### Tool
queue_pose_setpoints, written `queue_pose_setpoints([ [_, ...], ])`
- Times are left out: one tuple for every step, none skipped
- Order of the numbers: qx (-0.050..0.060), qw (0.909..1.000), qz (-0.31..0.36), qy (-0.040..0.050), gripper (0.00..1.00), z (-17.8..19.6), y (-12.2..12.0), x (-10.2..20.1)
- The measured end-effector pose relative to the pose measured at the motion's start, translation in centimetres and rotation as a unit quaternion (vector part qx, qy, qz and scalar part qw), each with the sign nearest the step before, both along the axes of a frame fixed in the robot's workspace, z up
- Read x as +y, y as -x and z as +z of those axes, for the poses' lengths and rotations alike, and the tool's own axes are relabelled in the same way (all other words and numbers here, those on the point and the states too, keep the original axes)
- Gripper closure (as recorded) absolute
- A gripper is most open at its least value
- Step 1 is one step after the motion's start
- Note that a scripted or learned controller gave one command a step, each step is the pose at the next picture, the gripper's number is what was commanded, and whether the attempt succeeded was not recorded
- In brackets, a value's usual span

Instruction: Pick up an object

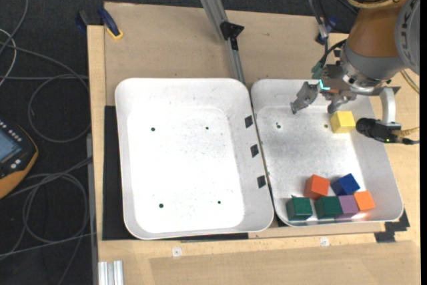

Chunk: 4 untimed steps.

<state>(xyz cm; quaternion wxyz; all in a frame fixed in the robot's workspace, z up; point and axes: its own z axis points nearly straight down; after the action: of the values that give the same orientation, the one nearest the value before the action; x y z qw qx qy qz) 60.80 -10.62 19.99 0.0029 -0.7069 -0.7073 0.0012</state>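
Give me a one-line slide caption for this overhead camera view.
Gripper open above the right bin, beside a yellow block; six colored blocks cluster at the bin's near edge.

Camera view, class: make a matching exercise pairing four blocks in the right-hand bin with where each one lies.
Things:
1. yellow block
2. blue block
3. dark green block
4. purple block

Places:
A. leftmost in the cluster by the near wall
B. alone, beside the gripper
C. between the teal and orange blocks
D. behind the purple block

Pairs: 1-B, 2-D, 3-A, 4-C
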Motion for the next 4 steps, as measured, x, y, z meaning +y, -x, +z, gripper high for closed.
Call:
queue_pose_setpoints([
  [-0.002,1.0,0.0,0.0004,0.0,0.2,-0.1,0.0],
  [0.0,1.0,0.0,0.0006,0.0,-4.0,0.1,0.3],
  [0.001,1.0,0.0,0.0003,0.0,-10.3,0.6,0.5],
  [-0.002,1.0,-0.001,0.0002,0.0,-10.0,0.6,0.6],
])
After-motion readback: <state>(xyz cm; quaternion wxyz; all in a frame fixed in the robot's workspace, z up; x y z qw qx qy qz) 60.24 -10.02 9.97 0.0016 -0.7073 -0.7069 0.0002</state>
